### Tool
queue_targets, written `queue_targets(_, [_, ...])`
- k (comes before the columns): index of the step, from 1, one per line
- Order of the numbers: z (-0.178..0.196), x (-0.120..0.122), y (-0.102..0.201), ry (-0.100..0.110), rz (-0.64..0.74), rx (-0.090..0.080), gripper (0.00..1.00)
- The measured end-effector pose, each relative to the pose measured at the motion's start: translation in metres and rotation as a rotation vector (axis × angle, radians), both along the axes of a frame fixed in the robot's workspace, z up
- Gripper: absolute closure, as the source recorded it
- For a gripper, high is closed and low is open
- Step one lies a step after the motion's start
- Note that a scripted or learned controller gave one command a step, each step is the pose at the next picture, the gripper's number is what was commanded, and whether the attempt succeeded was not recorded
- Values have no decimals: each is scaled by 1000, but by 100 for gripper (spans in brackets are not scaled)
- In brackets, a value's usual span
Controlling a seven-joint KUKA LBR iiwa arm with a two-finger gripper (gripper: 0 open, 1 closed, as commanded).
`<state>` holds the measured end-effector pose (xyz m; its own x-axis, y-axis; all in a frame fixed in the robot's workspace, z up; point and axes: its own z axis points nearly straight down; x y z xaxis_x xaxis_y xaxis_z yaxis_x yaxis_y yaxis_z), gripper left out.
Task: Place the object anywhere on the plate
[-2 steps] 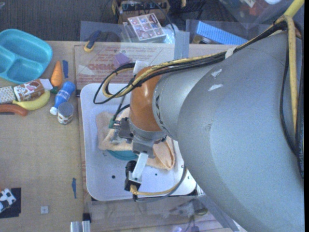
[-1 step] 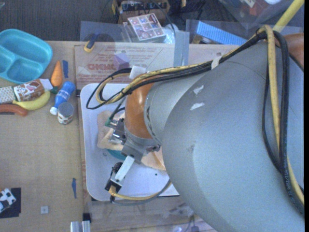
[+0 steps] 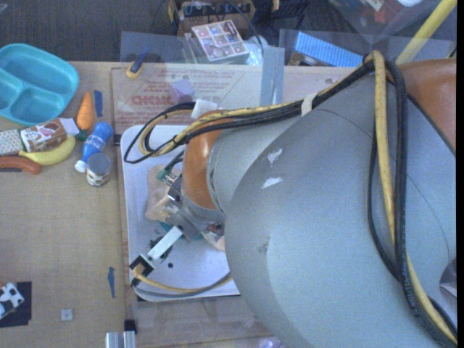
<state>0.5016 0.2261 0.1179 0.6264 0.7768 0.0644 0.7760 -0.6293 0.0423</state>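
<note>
The grey arm (image 3: 312,216) is looming nearest the lens, reaching over the white bin (image 3: 134,165). Its gripper (image 3: 190,223) is hanging above the white plate (image 3: 190,278); whether it is wide, narrow or holding anything cannot be told. A tan object (image 3: 154,203) is lying just left of it. Farther off, a blue tray (image 3: 32,85) is sitting beside a banana (image 3: 51,154).

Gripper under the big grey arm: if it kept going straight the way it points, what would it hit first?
Probably the white plate in the bin: the gripper points down at it, with a tan object just beside. The arm hides the exact spot.
</note>
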Motion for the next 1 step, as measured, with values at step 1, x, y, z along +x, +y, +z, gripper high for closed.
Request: queue_targets(1, [15,0,7,4,8,15,100])
